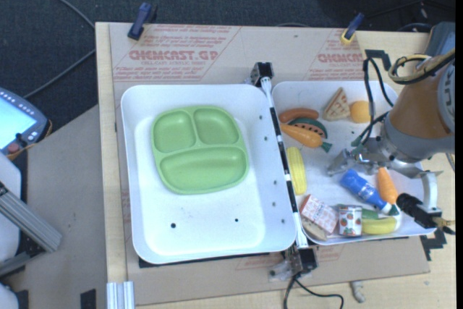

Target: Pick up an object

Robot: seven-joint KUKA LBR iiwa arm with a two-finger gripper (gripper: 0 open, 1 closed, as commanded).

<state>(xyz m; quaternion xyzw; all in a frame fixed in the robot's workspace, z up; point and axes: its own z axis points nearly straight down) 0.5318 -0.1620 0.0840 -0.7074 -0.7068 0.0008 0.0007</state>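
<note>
On the table, two bins sit side by side. The left bin holds a divided plate. The right bin holds toy foods, crowded toward the frame's lower right.

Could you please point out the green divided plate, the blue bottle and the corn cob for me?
green divided plate [200, 149]: camera view, middle ridge.
blue bottle [359, 186]: camera view, its body.
corn cob [296, 168]: camera view, mid-length.

1. The board under the bins reads "CHEMCAST GP" in red at 11 o'clock (smaller lines around it too small to read).
2. The same red print repeats at 1 o'clock, partly covered.
</note>
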